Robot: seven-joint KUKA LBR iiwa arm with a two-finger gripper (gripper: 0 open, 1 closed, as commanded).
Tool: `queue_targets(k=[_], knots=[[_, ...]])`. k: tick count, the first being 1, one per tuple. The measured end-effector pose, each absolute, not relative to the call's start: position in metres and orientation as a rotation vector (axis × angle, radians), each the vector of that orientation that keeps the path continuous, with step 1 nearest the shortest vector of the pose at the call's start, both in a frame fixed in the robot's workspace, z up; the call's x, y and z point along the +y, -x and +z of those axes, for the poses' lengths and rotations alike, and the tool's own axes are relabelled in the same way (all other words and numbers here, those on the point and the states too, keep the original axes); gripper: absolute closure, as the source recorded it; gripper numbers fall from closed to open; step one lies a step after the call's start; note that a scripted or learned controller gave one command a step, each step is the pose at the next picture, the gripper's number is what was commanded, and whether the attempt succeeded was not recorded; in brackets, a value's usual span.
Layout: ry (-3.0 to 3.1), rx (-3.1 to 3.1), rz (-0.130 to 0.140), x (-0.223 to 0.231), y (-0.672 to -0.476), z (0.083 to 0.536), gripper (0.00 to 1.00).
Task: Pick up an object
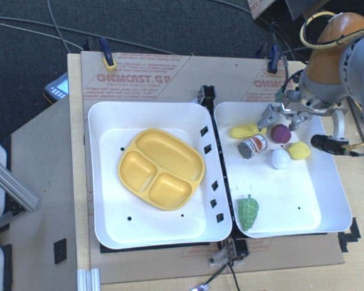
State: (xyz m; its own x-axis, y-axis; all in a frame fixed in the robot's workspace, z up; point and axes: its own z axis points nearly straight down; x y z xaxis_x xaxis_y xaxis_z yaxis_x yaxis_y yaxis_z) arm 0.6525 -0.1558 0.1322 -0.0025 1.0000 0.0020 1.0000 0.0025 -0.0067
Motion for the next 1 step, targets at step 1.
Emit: queue_targets(k=[1], knots=[[2.220, -2.226, -0.013, -0.1546, -0.6571, 0.0916, 0.00]])
